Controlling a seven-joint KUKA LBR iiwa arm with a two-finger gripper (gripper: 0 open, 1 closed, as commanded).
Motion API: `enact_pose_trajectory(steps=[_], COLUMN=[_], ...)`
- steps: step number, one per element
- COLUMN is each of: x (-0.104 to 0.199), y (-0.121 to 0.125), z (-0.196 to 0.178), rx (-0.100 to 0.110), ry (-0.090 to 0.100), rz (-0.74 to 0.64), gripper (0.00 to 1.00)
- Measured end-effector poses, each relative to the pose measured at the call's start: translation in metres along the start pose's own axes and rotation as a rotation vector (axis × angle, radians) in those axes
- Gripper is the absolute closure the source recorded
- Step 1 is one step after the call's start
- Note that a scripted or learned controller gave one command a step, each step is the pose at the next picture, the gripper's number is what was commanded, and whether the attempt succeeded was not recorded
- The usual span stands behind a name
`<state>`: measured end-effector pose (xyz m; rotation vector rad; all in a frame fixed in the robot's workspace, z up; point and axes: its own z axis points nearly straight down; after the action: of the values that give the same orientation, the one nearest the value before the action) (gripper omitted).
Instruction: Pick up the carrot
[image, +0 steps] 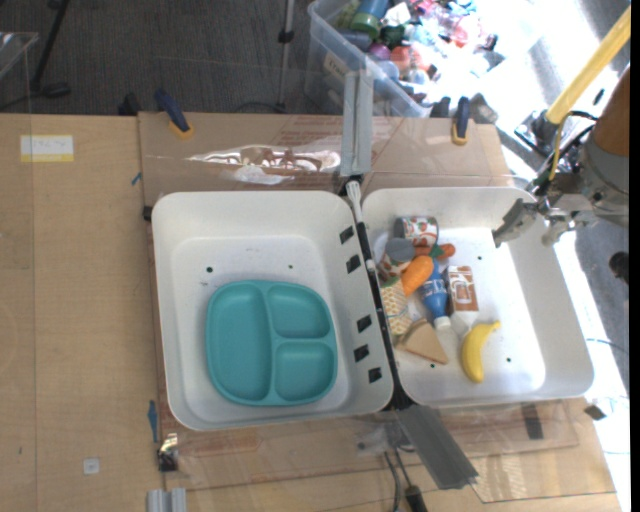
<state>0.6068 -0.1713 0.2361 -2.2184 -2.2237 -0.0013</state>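
The orange carrot (417, 271) lies tilted in the left part of the right bin (540, 330), packed in among other toy foods. A small can (421, 230) touches its upper end and a blue bottle (435, 298) sits just below it. My gripper (531, 228) hangs over the bin's far right corner, well to the right of the carrot and apart from it. Its two grey fingers (508, 224) stand spread apart, open, with nothing between them.
A yellow banana (476, 351), a tan wedge (426, 345), a brown box (462, 288) and a waffle piece (394, 303) share the right bin. The left bin (180, 250) holds a teal divided plate (270, 341). A clear tub of toys (400, 45) stands behind.
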Motion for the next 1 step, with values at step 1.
enact_pose_trajectory(steps=[1], x=[0.0426], y=[0.0572], z=[0.1282], rx=[-0.008], ry=[-0.002], rz=[-0.075], gripper=[0.00])
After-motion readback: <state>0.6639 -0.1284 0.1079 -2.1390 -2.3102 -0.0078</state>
